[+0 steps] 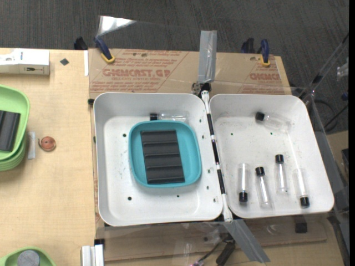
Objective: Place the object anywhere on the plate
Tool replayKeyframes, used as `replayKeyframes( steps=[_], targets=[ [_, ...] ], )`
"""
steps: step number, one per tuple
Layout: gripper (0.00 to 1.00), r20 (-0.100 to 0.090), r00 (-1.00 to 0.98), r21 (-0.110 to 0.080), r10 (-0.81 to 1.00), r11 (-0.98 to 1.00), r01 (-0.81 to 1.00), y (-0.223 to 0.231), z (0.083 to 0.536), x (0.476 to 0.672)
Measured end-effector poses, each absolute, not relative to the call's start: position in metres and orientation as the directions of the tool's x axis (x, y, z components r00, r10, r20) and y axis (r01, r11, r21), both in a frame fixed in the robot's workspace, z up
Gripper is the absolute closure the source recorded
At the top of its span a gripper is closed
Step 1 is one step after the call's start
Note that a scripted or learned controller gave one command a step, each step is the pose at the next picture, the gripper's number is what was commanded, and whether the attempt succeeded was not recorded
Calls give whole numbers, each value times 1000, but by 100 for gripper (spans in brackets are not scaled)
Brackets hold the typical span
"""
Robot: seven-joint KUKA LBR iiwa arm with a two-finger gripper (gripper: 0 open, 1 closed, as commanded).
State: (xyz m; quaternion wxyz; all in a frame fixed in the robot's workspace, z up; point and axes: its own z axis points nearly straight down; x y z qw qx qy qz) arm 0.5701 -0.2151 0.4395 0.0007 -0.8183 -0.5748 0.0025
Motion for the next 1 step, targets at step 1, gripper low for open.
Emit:
replayKeyframes(
  steps=[1],
  targets=[
    [0,-3,368,-4,930,-368,930,-214,439,638]
  ],
)
